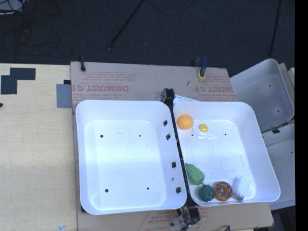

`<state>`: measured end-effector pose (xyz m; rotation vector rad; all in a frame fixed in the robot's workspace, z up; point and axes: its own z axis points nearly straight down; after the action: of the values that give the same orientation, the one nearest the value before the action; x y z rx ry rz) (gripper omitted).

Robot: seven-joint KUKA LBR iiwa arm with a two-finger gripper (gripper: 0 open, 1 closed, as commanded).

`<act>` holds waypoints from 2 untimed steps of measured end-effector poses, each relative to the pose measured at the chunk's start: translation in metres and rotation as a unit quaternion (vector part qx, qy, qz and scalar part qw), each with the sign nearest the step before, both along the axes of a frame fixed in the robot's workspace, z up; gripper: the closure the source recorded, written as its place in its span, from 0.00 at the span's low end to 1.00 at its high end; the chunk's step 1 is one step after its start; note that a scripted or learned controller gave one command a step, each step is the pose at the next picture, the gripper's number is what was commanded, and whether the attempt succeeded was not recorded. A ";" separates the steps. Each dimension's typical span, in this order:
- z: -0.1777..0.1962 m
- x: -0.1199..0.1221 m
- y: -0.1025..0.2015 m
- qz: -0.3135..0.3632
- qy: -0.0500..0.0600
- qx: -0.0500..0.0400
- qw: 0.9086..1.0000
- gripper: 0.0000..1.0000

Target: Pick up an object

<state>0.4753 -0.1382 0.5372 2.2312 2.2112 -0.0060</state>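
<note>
The right bin (250, 129) holds several small items. An orange ball (185, 122) lies near its far left corner, with a fried-egg toy (204, 130) just to its right. Along the near edge sit a light green leafy piece (195, 173), a dark teal round object (206, 193), a brown sprinkled donut (223, 190) and a small white object (242, 186).
The left bin (86, 129) sits beside the right one, joined by a black divider with clips (172, 138). Both rest on a cardboard sheet (120, 83) on the wooden bench. A grey metal plate (262, 93) stands at the right.
</note>
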 end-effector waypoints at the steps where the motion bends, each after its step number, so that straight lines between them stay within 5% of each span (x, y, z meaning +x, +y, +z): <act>1: 0.000 0.001 -0.065 0.002 0.000 0.000 1.000 1.00; 2: 0.000 0.001 -0.075 0.004 -0.001 0.001 1.000 1.00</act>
<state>0.4763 -0.2134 0.5373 2.2221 2.2208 -0.0028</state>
